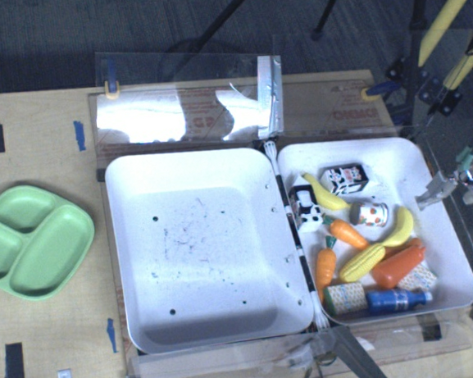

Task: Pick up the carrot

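Carrot [326,267] lies in right bin [451,289] among toy food

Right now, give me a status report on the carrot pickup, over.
Claw at right bin's right edge, above the pile. Carrot lies untouched by the bin's left wall. Second carrot, yellow corn crowd it.

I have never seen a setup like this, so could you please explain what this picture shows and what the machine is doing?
One camera looks down at a slant on a bench with two shallow white bins. The left bin sits beside the right bin, which holds toy food: two carrots, bananas, a blue bottle and small cartons. A green divided plate lies at far left. At the right edge, the metal piece is probably the robot arm's gripper, beside the right bin. It holds nothing that I can see.
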### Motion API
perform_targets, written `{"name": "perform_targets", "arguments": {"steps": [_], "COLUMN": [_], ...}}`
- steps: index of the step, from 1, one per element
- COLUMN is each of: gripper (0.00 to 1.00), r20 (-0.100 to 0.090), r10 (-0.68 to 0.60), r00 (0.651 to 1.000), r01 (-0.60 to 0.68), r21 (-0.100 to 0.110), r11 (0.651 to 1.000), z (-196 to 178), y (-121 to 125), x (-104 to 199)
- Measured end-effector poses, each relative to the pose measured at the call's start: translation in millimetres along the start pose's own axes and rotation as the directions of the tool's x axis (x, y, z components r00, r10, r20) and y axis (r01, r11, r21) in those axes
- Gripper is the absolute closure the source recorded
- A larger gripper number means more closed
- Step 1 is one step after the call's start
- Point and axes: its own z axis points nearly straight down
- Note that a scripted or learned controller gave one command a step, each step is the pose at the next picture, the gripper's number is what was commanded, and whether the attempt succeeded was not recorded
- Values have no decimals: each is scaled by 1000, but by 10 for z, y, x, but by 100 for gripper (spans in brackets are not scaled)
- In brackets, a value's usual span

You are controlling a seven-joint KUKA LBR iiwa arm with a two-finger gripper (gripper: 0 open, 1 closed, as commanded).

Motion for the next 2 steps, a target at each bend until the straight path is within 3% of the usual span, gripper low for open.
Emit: {"name": "perform_targets", "arguments": {"steps": [1, 2], "gripper": [0, 0], "r20": [-2, -1], "r10": [-329, -158], "r00": [944, 987], "r01": [329, 158], "r21": [1, 0], "r11": [944, 987], "z": [1046, 1355], "y": [182, -326], "x": [291, 584]}}
